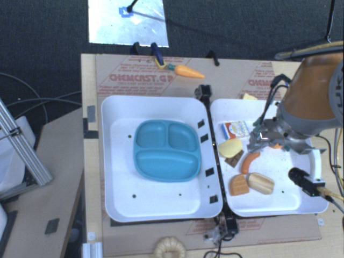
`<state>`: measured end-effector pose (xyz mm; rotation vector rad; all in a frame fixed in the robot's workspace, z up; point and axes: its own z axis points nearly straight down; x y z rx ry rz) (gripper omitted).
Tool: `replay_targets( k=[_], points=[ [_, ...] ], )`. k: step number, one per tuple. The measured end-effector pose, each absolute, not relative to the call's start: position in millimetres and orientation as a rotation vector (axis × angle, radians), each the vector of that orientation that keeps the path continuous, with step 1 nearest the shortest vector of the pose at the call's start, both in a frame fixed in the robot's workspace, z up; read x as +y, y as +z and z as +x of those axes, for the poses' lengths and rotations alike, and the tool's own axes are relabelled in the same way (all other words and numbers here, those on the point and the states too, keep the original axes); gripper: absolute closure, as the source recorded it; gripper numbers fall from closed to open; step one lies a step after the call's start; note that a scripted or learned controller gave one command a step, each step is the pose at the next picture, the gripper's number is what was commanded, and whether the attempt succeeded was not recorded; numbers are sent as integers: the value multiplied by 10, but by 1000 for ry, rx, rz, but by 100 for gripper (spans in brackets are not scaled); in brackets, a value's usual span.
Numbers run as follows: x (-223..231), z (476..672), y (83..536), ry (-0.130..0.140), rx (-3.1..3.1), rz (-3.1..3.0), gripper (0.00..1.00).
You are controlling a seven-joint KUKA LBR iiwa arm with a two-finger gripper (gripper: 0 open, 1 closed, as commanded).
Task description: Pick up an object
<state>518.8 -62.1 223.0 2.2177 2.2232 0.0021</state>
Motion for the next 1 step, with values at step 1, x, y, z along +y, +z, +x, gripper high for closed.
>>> replay_targets(
  k=[1],
  points=[
    [-786, 5226, 2212, 2, 2222, 2218, 100]
  ],
)
